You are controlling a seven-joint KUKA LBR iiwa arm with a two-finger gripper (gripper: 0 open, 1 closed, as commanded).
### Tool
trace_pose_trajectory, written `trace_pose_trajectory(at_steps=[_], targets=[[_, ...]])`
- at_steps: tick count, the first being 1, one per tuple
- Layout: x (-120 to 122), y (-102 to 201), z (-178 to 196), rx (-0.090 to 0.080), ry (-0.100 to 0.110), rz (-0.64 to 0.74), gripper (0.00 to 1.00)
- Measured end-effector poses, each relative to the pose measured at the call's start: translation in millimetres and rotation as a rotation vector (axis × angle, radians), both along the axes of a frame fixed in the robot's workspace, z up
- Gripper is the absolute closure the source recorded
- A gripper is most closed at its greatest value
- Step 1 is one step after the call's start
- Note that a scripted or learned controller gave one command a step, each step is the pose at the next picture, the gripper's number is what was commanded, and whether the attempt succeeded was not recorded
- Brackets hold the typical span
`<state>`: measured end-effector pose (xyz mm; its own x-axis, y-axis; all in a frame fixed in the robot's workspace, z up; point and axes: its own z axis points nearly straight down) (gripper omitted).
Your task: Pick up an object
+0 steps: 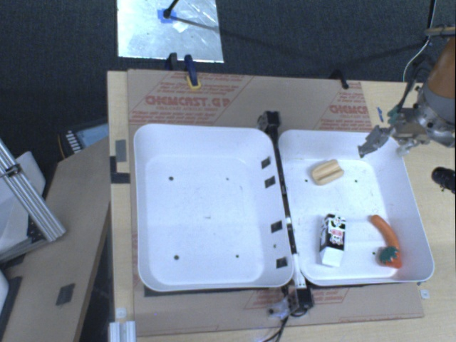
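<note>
Over on the left sat the left bin (203, 205), a shallow white tray with bare floor and a few dark specks, resting on the cardboard-covered surface (214, 95). Behind it, a shiny metal sheet (169, 18) lay on the dark floor past the far edge of the surface, and a blue-and-yellow clamp (191, 72) gripped that far edge. Moving across the black hinge strip between the trays, we came to the right bin (356, 155), and there the action was. A tan bread roll (326, 172) lay in the far half of that bin, tilted slightly. Nearer the camera, a small black-and-white carton (333, 240) lay on its side close to the front rim, and just to its right an orange carrot (385, 240) lay at a slant, green tip pointing to the near corner. And up at the far right corner of that bin hovered the gripper (382, 137), the grey arm coming in from the right edge; the jaws stood apart with nothing between them, well clear of the roll and well apart from the carton and carrot.
</note>
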<state>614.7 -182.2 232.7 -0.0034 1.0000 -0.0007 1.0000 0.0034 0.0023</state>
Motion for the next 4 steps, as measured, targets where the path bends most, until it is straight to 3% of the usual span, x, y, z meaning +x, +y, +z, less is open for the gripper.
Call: trace_pose_trajectory(at_steps=[1, 2, 3, 4], targets=[[1, 0, 11, 0.000, -0.004, 0.004, 1.00], [-1, 101, 84, 0.003, -0.008, 0.011, 1.00], [-13, 181, 102, 0.004, -0.002, 0.010, 1.00], [-53, 175, 72, 0.001, 0.005, -0.004, 1.00]])
